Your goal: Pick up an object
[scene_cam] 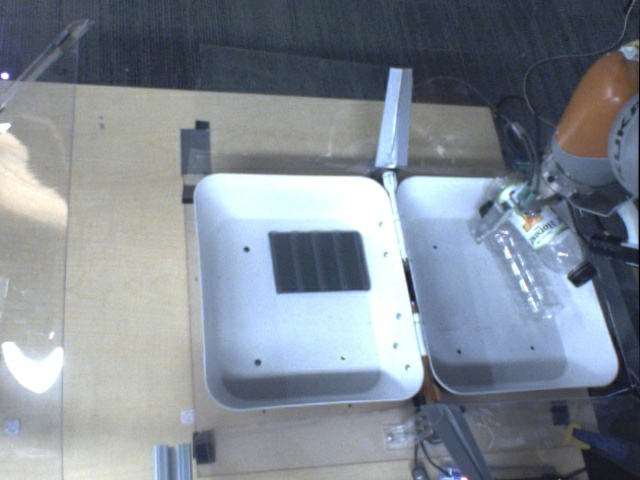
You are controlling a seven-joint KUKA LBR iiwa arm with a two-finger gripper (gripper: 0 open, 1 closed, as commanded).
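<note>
A clear crumpled plastic bottle with a green label (pixel 527 253) is lying in the right white bin (pixel 455 313), toward its far right side. The gripper (pixel 522 200) is hovering at the bottle's far end; its state I cannot tell. A dark ribbed rectangular pad (pixel 319 261) is resting in the left white bin (pixel 230 308).

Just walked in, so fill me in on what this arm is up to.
The arm's gripper sits over the far right corner of the right bin, right at a clear plastic bottle lying there. Whether it has a grip can't be told. The left bin holds a dark ribbed pad.
</note>
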